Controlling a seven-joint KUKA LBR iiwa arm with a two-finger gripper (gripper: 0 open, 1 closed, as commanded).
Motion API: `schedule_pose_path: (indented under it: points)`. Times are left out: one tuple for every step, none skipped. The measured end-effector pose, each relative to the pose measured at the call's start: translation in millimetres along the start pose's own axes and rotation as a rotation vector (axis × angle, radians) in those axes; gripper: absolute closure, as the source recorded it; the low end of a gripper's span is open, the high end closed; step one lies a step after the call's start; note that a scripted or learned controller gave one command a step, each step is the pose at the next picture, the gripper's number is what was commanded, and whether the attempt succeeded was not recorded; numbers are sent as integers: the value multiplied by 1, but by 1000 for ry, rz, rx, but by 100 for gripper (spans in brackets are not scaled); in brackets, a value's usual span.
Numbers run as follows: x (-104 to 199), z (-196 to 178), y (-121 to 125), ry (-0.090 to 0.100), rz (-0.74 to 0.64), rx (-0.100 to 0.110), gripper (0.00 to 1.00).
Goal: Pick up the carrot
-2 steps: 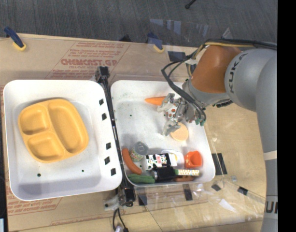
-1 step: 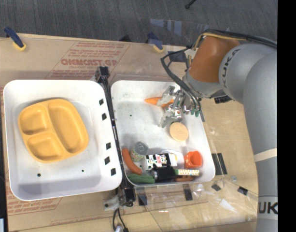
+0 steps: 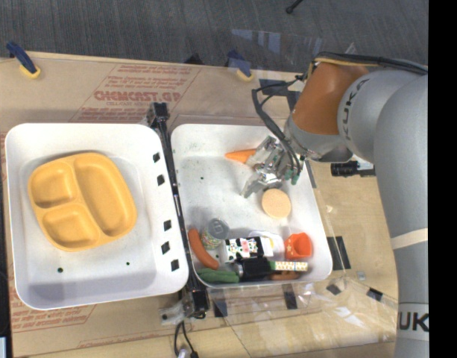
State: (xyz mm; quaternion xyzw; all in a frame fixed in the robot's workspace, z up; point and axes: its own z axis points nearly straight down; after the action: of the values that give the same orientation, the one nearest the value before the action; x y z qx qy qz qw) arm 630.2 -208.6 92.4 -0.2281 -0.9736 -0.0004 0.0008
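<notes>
Two bins (image 3: 86,293), one carrot (image 3: 241,155)

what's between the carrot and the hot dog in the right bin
Mostly bare white bin floor, seen in the camera view. The carrot lies at the far side, the hot dog near the front left corner.

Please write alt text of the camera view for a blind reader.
The gripper hangs in the right bin, just beside the carrot. The left bin holds a yellow tray.
</notes>
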Motion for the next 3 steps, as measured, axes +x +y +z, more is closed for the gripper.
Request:
schedule_pose_path:
  points:
    - [-8,3,7,33,134,6,0]
    - [-6,5,13,37,324,2,0]
    - [-7,6,27,51,648,0,0]
